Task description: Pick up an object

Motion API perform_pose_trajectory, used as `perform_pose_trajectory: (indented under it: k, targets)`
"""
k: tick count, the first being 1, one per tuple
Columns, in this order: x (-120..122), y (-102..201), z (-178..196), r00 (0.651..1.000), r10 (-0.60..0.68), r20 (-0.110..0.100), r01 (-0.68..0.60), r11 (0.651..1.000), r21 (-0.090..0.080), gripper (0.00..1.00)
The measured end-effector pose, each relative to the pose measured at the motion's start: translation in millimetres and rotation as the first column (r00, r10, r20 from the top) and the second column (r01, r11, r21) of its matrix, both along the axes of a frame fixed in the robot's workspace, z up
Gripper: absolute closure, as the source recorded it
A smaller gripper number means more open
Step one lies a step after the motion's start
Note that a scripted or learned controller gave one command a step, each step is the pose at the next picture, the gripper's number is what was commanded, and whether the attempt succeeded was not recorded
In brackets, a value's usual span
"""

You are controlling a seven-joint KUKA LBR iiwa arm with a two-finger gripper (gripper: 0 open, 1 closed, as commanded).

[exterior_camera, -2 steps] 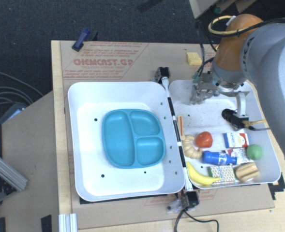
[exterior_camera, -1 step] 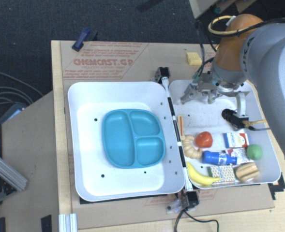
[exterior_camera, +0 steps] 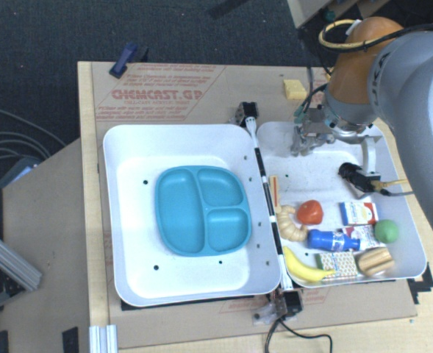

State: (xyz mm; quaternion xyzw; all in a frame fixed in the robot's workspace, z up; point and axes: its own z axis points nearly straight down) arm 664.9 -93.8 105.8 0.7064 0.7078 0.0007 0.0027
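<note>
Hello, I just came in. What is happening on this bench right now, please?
A grey robot arm reaches in over the right bin, its pincer above the bin's far end. The toy food, including a tomato and a banana, lies at the near end. The left bin holds a blue divided plate.

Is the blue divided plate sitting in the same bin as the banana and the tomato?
No. The blue divided plate lies in the left bin, while the banana and tomato lie in the right bin.
</note>
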Motion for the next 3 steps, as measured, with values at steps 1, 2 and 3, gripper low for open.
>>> perform_pose_trajectory:
  k: [1,2,3]
  targets:
    - [0,0,0,1.0,0.0,-0.001,0.0,1.0,0.0,0.0]
    - [1,3,-21,1.0,-0.001,-0.007,0.001,1.0,0.003,0.0]
    - [2,3,-10,1.0,-0.001,-0.004,0.001,1.0,0.001,1.0]
